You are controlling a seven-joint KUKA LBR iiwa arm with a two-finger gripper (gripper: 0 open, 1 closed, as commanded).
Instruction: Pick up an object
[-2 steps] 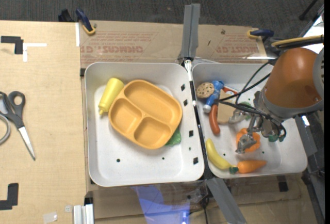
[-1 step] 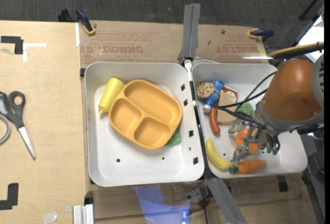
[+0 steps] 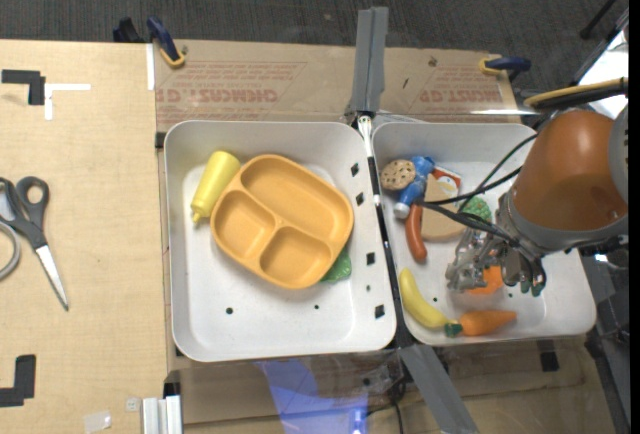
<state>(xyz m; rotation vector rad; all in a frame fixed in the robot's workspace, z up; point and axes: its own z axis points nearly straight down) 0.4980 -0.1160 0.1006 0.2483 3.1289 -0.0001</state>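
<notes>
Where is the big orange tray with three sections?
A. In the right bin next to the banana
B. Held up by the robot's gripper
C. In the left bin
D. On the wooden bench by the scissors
C: the orange tray lies flat in the left bin, partly over a yellow bottle, far from the gripper.

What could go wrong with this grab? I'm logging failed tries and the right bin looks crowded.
1. The gripper sits low among tightly packed toys: an orange plastic carrot, a yellow plastic banana and a red toy sausage lie nearby, so it may nudge neighbours or catch two at once.
2. The carrot lies near the white right bin's front wall; a push could wedge it there.
3. I cannot tell whether anything is actually gripped, so a lift may come up empty.
</notes>
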